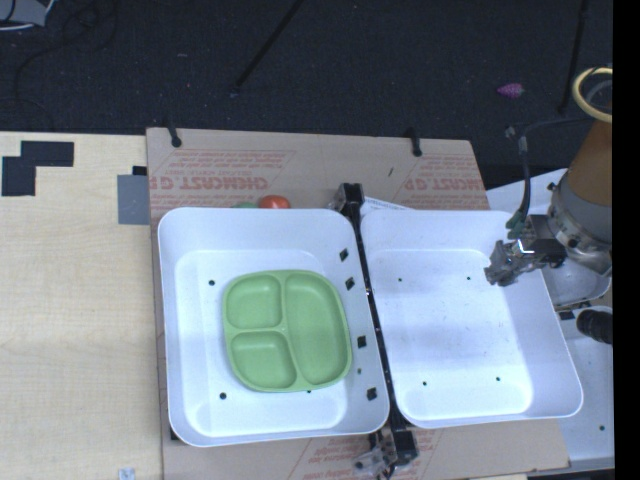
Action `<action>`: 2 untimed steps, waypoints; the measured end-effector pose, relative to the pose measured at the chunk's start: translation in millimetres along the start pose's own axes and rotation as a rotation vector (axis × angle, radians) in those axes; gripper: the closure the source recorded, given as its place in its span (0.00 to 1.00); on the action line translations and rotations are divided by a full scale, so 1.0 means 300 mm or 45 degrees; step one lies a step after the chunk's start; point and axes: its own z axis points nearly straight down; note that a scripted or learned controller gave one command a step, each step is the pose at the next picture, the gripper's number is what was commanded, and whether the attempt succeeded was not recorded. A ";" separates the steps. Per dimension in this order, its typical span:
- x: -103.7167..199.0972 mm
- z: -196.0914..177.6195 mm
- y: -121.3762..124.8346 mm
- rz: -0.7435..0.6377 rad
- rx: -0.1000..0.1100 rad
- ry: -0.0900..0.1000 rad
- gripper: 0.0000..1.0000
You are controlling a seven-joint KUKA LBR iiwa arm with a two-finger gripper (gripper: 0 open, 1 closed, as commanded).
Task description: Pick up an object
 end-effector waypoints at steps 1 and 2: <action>0.191 -0.004 0.041 -0.006 0.003 0.003 1.00; 0.369 0.060 0.068 -0.005 0.008 0.002 1.00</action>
